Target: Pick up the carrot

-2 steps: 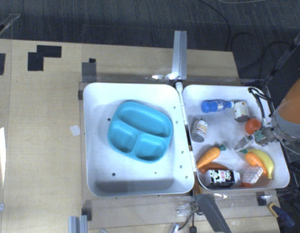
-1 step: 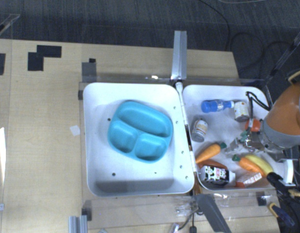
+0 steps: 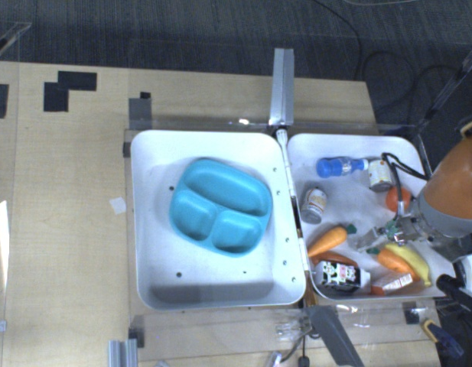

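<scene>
— Dark carpet runs behind the bench (image 3: pixel 60 205), cables looping across it near the far right corner. What's on the bench itself?

— Two white bins side by side. In the left bin (image 3: pixel 144 228) there's a blue divided tray (image 3: pixel 219 205), sitting near the middle, a little toward the far edge. The right bin (image 3: pixel 297 155) has all the clutter.

— Where's the carrot?

— The carrot (image 3: pixel 328 241) lies in the right bin near its left wall, about halfway down, tilted, with its green end toward the bin's middle. It's resting on the bin floor, nothing gripping it.

— And around it?

— Just beyond it, toward the far edge, a small tin can (image 3: pixel 314 203) on its side. Near the far edge, a blue bottle (image 3: pixel 339 167). At the near left corner, a dark flat packet (image 3: pixel 341 275), just below the carrot. Toward the near right corner, a banana (image 3: pixel 410 261) touching a second orange piece (image 3: pixel 391 260).

— The arm?

— It comes in from the right, orange band (image 3: pixel 456 176) over the bin's right edge. The gripper (image 3: pixel 396 232) hangs low over the right half of the bin, beside the banana, apart from the carrot. Whether it's clenched or released, I can't tell from here.
</scene>
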Controlling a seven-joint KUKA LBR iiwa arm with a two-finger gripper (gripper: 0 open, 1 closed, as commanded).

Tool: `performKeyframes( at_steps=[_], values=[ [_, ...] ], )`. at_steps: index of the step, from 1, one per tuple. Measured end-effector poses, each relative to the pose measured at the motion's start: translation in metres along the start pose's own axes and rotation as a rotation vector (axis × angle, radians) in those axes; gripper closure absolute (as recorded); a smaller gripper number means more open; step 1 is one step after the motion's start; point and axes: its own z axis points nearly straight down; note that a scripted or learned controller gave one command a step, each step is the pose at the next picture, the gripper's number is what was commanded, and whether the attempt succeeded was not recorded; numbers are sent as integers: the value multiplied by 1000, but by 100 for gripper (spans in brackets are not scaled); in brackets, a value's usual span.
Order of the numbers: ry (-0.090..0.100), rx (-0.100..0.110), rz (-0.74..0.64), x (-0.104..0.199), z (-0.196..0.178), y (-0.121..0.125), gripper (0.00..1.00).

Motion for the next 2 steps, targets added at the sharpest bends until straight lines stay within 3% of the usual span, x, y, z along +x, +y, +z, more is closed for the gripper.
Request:
performKeyframes(
  at_steps=[1,2],
  values=[
    [-4,-1,-396,14,-1,3,0],
    [-1,0,-399,71,-1,13,0]
  ],
)
